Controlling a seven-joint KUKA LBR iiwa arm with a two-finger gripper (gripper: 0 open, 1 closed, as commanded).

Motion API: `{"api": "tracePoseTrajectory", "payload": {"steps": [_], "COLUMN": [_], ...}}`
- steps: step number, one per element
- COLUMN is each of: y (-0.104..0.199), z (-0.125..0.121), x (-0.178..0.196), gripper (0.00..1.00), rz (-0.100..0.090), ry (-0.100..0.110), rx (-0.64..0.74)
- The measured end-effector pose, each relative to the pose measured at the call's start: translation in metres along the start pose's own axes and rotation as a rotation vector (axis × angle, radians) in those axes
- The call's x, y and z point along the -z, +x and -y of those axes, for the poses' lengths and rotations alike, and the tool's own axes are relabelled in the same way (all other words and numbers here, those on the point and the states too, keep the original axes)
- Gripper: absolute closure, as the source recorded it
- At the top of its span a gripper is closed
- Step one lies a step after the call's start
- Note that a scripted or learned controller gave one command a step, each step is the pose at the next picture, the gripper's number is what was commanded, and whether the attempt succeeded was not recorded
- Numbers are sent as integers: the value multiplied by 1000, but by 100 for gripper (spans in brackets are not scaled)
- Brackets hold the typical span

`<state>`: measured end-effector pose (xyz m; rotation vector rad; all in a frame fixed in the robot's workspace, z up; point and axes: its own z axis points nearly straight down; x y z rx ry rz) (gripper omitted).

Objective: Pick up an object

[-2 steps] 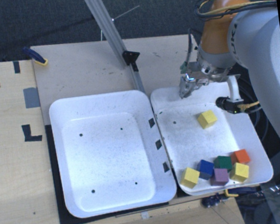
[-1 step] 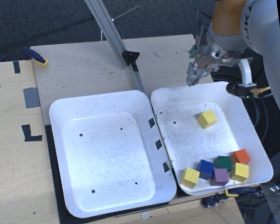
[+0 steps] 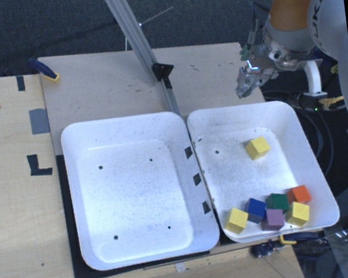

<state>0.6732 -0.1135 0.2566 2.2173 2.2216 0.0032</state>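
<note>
Six cubes crowd the right bin (image 3: pixel 302 144) (lone yellow cube (image 3: pixel 257 148) easiest); gripper (image 3: pixel 247 84) hovers above its upper rim, carrying nothing, jaw state impossible to tell.

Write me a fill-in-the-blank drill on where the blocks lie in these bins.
1. All the blocks lie in the ___ bin.
2. The block lying apart from the cluster is ___.
3. The green block sits between the blue block and the ___ one.

Missing words: right; yellow; orange
</note>
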Motion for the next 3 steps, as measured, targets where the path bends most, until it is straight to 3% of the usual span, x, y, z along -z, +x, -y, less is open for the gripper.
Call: {"api": "tracePoseTrajectory", "payload": {"steps": [3], "y": [166], "z": [24], "x": [7], "gripper": [100], "rz": [-2], "ry": [6], "rx": [4]}}
